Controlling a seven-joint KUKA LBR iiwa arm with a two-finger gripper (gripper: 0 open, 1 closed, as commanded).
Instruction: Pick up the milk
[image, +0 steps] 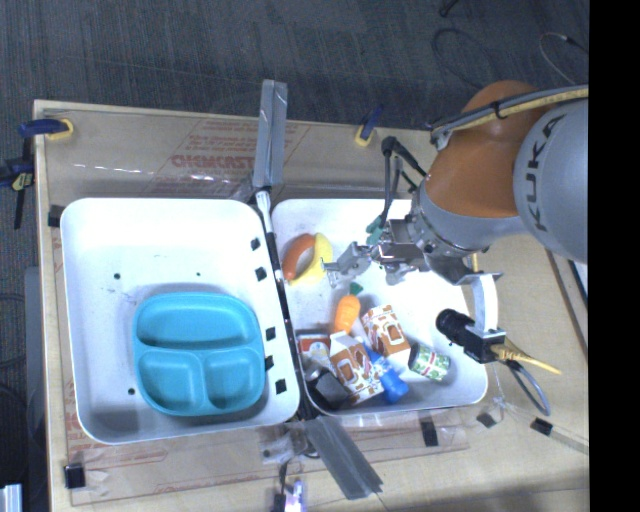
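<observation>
1. You are looking at a left bin that is carrying just a blue divided tray, lying flat toward its near side; it is well apart from the task and is probably there as a drop-off spot.
2. Just right of the divider, the right bin is holding the clutter: an orange-and-yellow fruit piece is sitting near the far wall, and a small carrot is lying just below it.
3. The milk, as you can judge it, is one of two brown-and-white cartons: one carton is lying tipped at the near wall, the other carton is leaning just beside it, touching a blue item. Which is the milk you cannot tell for certain.
4. A small green-labelled can is resting to the right of them.
5. The gripper is hanging over the bin's far half, between fruit and carrot, holding nothing; whether it is wide or narrow you cannot tell.
6. Since the cartons are crowding together, a clean grasp is likely needing a descent nearer the near wall.
</observation>
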